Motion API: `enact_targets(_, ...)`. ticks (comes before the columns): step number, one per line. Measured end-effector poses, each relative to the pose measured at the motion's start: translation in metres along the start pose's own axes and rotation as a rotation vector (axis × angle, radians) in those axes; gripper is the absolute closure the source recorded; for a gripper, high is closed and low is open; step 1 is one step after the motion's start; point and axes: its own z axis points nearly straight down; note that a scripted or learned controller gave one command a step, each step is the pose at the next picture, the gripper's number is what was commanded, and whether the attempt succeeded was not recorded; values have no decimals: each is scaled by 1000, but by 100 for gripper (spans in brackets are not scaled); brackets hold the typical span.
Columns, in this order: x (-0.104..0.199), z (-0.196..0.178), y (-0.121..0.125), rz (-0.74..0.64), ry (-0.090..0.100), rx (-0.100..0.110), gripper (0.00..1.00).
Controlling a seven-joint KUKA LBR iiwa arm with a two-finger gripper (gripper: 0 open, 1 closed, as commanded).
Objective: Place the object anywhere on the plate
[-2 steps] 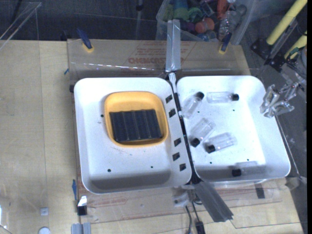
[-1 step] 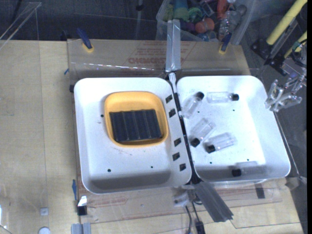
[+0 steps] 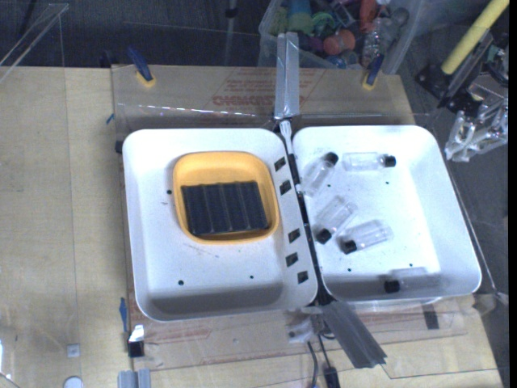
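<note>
Sitting flat in the plate (image 3: 187, 168), left bin (image 3: 145, 241), the dark slab (image 3: 224, 207) looks placed; jaws at right edge, can't tell their state.

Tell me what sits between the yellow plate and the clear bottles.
In the camera view, the raised divider where both bins meet separates the yellow plate from the clear bottles.

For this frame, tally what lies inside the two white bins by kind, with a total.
Clear bottles with black caps, right bin: 4
Yellow plate, left bin: 1
Black ridged block on the plate: 1
Total: 6
</note>
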Motion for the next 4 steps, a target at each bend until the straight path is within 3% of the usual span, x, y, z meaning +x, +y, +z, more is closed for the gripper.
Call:
enact_targets(2,-11,39,-15,-584,-1,-9,100)
enact_targets(3,-17,5,-9,-877,-2,-4,100)
enact_targets(4,-18,47,-10,-1064,-4,-14,100)
